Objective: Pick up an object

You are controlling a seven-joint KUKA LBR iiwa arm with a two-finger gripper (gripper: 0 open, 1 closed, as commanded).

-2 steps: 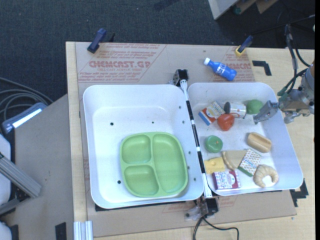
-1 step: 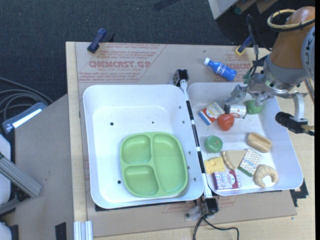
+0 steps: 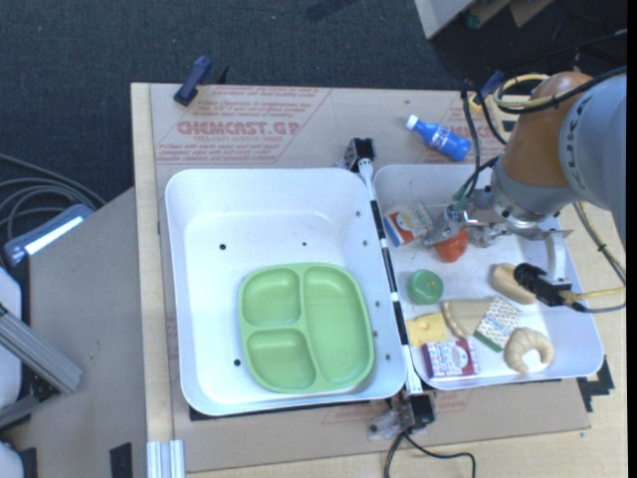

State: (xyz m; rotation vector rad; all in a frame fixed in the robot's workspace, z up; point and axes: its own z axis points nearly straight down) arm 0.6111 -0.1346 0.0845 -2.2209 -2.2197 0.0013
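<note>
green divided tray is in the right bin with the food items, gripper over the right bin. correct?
Not quite. The camera view shows the green divided tray in the left bin, alone. The food items, such as the croissant and the green round piece, lie in the right bin. The gripper is over the right bin, as you said.

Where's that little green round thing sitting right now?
The green round thing lies in the right bin, close to its left wall, just above the yellow cheese wedge and below the gripper.
</note>
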